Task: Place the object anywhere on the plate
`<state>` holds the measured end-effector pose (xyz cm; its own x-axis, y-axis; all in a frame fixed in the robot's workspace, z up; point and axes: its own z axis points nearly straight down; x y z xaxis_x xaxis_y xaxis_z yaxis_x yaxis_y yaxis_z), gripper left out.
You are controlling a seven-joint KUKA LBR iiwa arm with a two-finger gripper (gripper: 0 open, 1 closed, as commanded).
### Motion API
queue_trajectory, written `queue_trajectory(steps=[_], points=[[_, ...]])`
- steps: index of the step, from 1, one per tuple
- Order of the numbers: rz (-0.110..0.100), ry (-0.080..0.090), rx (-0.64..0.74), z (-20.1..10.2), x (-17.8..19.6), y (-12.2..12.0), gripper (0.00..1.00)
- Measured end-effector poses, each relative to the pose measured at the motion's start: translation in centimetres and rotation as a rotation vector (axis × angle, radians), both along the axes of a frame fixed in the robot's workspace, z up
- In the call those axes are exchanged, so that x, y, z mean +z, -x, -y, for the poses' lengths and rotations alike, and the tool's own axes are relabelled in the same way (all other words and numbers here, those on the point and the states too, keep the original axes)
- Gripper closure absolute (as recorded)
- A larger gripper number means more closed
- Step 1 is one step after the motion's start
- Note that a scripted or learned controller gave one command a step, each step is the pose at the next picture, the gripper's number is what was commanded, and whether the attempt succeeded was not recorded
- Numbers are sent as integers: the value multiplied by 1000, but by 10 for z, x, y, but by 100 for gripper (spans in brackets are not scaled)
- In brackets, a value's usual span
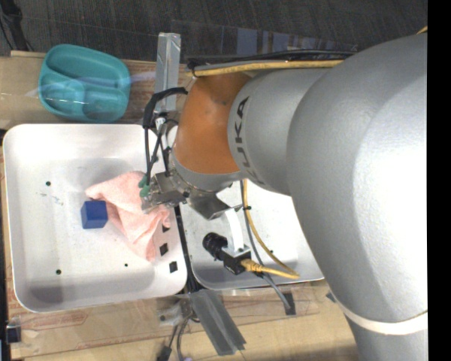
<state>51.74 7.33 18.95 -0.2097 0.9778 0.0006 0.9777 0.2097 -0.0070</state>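
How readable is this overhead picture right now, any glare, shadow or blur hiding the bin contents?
Camera view: lighting is even, with no strong glare on the left bin; the blue cube reads sharp. The arm, close to the lens, looms large and soft, covering most of the right bin. The end effector sits in shadow over the pink cloth, too dark to read.

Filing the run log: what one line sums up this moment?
gripper: over pink cloth | blue cube: left bin, beside cloth | teal plate: outside bin
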Motion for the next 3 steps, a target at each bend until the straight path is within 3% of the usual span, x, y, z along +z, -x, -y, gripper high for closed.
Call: queue_trajectory(steps=[1,2,3], points=[[2,-1,-6,40,0,-42,100],[1,0,-60,46,10,-87,100],[4,-1,107,70,32,-128,100]])
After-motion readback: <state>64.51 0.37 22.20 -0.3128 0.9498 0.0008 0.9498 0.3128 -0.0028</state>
